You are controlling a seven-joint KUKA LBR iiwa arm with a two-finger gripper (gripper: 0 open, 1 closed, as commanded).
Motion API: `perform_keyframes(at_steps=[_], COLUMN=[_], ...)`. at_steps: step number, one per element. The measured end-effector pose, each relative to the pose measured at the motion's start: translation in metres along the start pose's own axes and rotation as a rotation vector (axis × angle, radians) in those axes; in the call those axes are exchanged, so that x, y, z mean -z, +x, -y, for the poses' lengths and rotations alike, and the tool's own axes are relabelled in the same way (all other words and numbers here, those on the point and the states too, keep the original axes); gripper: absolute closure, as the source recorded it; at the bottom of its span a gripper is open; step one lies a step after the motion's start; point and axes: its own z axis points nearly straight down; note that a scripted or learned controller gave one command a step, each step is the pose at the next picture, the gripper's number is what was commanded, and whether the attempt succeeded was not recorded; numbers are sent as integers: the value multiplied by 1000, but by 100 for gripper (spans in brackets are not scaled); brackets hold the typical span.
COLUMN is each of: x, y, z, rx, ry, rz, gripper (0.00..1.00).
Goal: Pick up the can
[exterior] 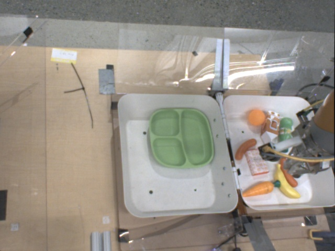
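The can (286,126) is small and green with a pale top. It stands in the right bin (238,111) beside a brown and white carton (271,123). My gripper (292,156) hangs low over the right part of this bin, just in front of the can and to its right. It is above the banana (287,184). The arm and its cabling hide part of the bin's right side. Nothing is visibly held.
The right bin also holds an orange (256,117), a sausage (246,148), a pink packet (257,162) and a carrot (257,189). In the left bin (131,192) lies a green divided plate (181,137). A metal divider (222,72) stands behind the bins.
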Motion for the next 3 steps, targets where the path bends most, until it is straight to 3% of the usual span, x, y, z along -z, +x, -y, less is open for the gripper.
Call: perform_keyframes(at_steps=[1,2,3], x=[103,103,-58], y=[-13,-13,45], z=[-40,-40,-13], rx=[102,103,-8], ry=[-4,-4,-2], rz=[-1,0,2], gripper=[100,0,0])
